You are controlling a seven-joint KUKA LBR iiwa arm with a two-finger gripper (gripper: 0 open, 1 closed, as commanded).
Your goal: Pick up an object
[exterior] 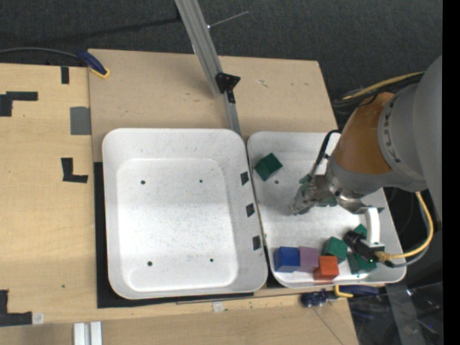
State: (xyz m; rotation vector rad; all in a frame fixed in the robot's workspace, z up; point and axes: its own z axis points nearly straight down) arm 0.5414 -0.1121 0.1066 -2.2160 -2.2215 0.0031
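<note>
Gripper point(303, 200) low over right bin point(287, 146), grip state unreadable, possibly empty; nearest target green block point(268, 166) lies at 10 o'clock, other blocks point(309, 258) clustered at 6.

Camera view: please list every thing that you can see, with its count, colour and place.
bins: two, white, side by side on the bench
green block: one, right bin, far part
blue block: one, right bin, near edge
lilac block: one, beside the blue block
orange block: one, beside the lilac block
green pieces: at least two, right bin, near right corner
arm: one, grey and orange, over the right bin
gripper: one, above the right bin floor
</note>
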